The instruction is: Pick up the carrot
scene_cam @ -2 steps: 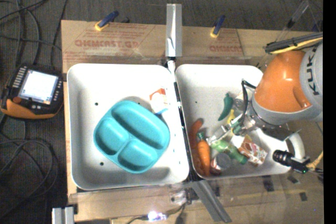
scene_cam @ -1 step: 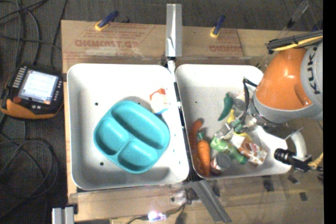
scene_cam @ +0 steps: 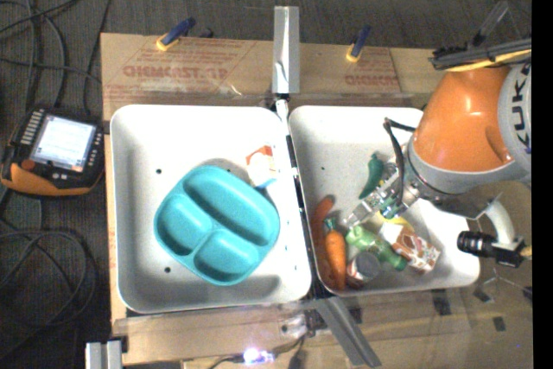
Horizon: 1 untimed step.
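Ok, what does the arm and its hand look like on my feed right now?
The arm shows a big glossy orange band above a rounded grey wrist section, with dark lettering on grey casing at the right. A thin black cable loops beside the orange part. The hand is a small metallic assembly with greenish glints; its details are too small to tell.

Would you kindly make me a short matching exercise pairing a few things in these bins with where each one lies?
Things:
1. carrot
2. blue tray
3. green toy
4. small carton

Places:
A. left bin, middle
B. right bin, near its front left corner
C. right bin, front, toward the right side
D. right bin, middle, just left of the arm's orange band

Pairs: 1-B, 2-A, 3-D, 4-C
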Tool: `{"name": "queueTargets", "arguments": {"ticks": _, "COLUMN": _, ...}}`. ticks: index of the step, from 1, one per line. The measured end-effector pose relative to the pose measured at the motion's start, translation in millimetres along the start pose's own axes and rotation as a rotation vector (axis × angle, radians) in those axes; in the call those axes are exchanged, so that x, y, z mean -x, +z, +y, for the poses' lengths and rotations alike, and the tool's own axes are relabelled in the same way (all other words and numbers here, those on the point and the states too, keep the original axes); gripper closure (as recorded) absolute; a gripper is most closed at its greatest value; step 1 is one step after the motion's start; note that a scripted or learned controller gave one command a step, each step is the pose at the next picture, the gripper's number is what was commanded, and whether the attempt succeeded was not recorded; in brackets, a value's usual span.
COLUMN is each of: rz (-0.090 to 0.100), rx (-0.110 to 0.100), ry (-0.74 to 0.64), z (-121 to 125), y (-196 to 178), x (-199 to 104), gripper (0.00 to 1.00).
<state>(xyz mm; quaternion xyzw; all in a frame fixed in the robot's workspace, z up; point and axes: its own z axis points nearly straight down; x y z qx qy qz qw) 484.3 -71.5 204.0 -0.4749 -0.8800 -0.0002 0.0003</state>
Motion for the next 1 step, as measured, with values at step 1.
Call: {"name": "queueTargets", "arguments": {"ticks": 1, "rz": 0.001, "rx": -0.002, "ry": 0.231, "z": 33.4, "y": 18.1, "x": -52.0, "gripper": 1.00}}
